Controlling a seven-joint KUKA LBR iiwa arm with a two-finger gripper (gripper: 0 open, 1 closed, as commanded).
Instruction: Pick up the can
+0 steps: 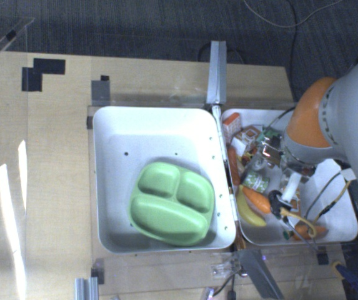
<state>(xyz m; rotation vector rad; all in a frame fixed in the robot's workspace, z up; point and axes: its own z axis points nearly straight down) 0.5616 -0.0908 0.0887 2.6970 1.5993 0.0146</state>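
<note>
Claw [258,161] low over right bin [347,229] (cluttered)

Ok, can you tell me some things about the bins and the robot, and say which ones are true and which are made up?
1. The green tray lies in the left bin. True.
2. The arm reaches over the left bin. False: it is over the right bin.
3. A banana lies in the right bin. True.
4. The green tray has one compartment. False: it has three.
</note>
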